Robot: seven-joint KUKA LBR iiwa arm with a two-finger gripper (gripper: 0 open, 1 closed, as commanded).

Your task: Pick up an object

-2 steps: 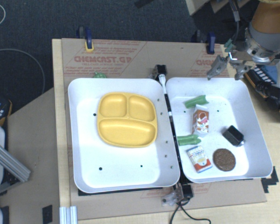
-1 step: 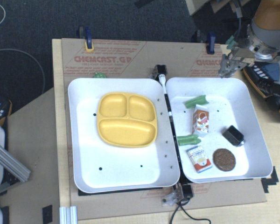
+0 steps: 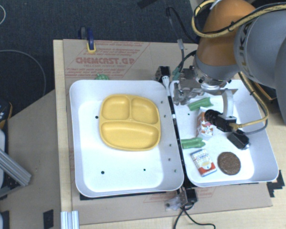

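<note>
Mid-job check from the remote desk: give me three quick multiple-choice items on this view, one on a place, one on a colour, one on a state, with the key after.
1. Where does the yellow divided plate lie?
A. in the left bin
B. in the right bin
C. on the bare cardboard

2. What colour is the round flat disc near the right bin's front edge?
A. yellow
B. brown
C. blue

3. How does the arm's tool stand?
A. parked over the left bin
B. low over the back left part of the right bin, near the green pieces
C. outside both bins, above the floor

Key: 1 A, the plate sits in the middle of the left bin. 2 B, the disc is dark brown against the white. 3 B, the tool hangs just right of the rim between the bins, beside a green piece.
</note>
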